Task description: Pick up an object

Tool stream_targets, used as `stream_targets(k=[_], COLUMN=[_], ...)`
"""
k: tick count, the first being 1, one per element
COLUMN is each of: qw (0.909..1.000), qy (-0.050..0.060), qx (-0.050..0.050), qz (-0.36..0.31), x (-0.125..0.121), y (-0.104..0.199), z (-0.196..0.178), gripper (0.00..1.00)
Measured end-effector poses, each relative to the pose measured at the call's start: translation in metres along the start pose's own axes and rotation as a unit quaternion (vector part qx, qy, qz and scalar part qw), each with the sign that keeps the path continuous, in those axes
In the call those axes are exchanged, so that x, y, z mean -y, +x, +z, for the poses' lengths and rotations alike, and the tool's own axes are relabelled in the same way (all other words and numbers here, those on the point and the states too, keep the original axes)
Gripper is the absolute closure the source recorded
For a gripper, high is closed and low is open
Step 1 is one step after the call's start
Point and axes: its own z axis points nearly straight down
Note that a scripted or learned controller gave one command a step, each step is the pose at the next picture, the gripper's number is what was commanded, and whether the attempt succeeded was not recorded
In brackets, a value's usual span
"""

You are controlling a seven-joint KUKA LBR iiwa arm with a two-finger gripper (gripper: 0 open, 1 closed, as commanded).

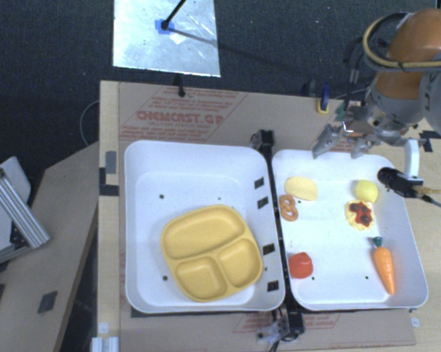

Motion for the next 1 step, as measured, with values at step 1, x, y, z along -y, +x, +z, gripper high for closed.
stream_targets(k=[1], qw=[1.0], qy=[0.002], qx=[0.0], qz=[0.001], x=[0.0093], y=[0.0001], z=[0.0564], gripper=[0.0])
